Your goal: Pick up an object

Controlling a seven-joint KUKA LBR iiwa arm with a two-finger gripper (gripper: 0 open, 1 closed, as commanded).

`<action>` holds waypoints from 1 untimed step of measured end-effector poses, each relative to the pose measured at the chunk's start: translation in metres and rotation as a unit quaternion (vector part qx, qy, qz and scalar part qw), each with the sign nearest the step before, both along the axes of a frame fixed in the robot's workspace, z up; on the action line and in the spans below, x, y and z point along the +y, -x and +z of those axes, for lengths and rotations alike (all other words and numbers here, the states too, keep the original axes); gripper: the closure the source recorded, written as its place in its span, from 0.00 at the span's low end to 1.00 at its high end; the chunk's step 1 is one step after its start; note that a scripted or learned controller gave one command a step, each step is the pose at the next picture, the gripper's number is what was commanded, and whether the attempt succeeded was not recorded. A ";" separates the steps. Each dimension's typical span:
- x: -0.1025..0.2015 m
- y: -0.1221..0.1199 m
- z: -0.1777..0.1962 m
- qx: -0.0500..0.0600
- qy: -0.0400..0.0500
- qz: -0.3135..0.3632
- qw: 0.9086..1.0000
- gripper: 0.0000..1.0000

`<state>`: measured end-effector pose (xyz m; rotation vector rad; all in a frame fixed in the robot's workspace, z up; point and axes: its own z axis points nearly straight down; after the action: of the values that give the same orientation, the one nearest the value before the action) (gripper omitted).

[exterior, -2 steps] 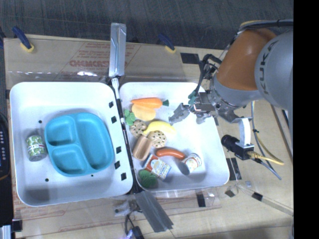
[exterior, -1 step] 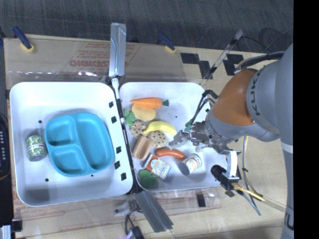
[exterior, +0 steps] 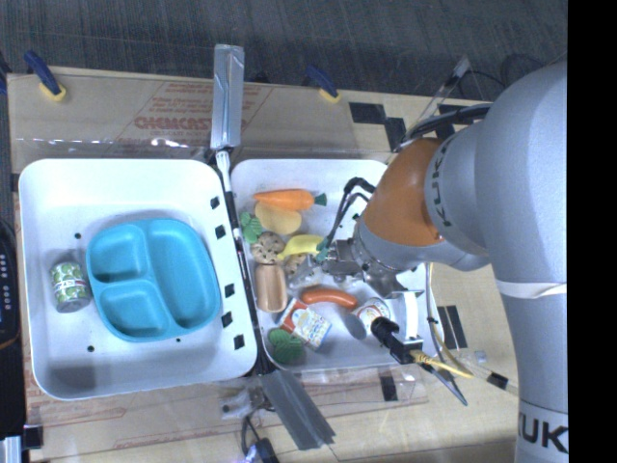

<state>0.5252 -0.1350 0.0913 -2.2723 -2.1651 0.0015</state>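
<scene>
Grey arm with orange band reaching over the right bin [exterior: 405, 357], end effector [exterior: 323, 258] low among the toy food — grip state impossible to tell, carrot [exterior: 285, 200], banana [exterior: 303, 245] and sausage [exterior: 329, 298] lying nearby, blue divided tray [exterior: 151, 278] in the left bin [exterior: 39, 258] on the table.

Arm [exterior: 453, 191] over right bin [exterior: 289, 174] of toy food.
</scene>
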 end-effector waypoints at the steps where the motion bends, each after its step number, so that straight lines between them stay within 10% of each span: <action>1: -0.001 0.000 0.010 0.001 0.000 0.001 1.000 1.00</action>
<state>0.5251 -0.1361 0.1010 -2.2689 -2.1679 0.0045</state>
